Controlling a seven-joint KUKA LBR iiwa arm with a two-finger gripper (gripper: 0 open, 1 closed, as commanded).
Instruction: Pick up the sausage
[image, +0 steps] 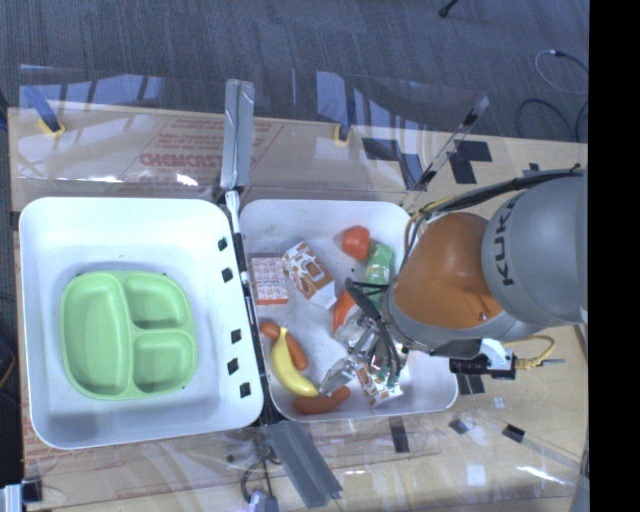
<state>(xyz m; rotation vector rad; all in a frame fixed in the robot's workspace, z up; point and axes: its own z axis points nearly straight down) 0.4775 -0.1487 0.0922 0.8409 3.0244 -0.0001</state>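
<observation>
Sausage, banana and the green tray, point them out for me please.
sausage (322, 402): camera view, middle of its red body.
banana (289, 368): camera view, middle of its yellow curve.
green tray (97, 340): camera view, its large left compartment.

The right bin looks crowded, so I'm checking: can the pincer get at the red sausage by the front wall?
Probably yes: the pincer hangs just right of the red sausage, whose top lies uncovered, though the yellow banana crowds its left end.

The green divided plate (127, 334) looks like smooth matt plastic. The sausage (322, 402) and banana (288, 368) are glossy. Clear shiny sheeting covers the worktop (150, 150).
</observation>
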